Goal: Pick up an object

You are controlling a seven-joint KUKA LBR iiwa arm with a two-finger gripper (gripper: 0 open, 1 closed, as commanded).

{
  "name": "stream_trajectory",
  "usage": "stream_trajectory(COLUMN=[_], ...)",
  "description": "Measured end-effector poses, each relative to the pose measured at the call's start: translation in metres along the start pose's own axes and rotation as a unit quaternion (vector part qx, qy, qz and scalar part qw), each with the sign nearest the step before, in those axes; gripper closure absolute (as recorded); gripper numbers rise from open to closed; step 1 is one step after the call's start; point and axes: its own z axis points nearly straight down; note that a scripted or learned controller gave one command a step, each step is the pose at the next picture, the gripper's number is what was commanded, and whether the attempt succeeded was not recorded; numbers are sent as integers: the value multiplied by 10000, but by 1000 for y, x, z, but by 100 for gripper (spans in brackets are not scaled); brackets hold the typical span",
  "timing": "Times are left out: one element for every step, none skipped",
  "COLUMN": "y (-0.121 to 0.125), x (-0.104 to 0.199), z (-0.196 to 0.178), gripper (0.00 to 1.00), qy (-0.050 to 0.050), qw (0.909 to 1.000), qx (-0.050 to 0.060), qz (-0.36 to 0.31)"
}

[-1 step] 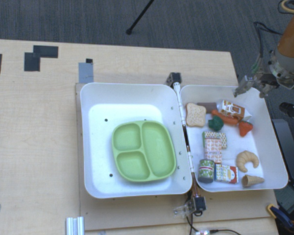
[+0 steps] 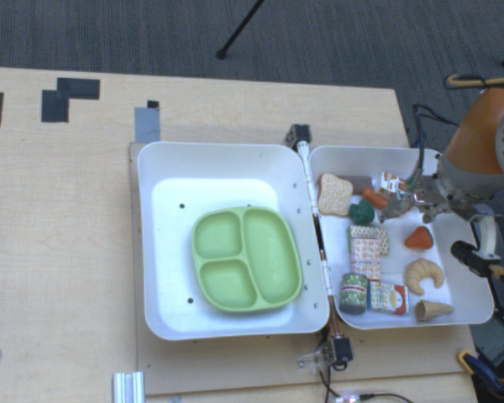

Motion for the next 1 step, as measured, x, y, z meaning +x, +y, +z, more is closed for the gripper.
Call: stream_trajectory(y=[-67], x=[47], z=[13], gripper=[0], qy=[-9], qw=[10000], qx=[-34], qz=[7])
